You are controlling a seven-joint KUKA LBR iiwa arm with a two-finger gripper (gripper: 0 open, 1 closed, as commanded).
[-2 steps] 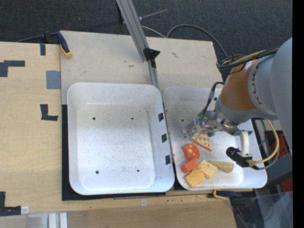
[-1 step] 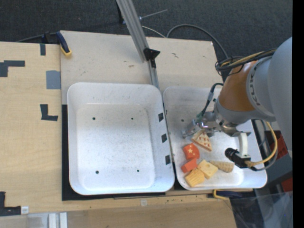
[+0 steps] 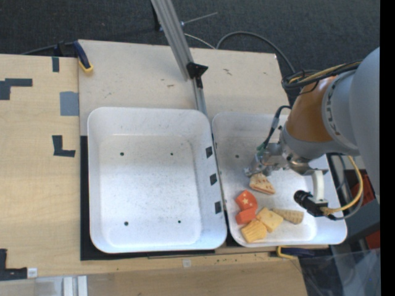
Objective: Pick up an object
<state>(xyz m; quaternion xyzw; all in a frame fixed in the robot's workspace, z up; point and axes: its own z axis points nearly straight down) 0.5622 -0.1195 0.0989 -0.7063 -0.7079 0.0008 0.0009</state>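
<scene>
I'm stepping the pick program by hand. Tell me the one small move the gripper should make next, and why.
Probably a short straight descent. The gripper sits low in the right bin, right above the tan wedge-shaped piece, which lies apart from the orange pieces and yellow blocks nearer the front. Nothing shows between its fingers yet, so lowering onto the wedge seems the natural step.

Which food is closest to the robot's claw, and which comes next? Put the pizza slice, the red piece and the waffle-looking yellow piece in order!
From the gripper in the right bin:
1. Pizza slice, right under the gripper.
2. Red piece, lower and to the left.
3. Waffle-looking yellow piece, farthest, near the bin's front edge.
</scene>
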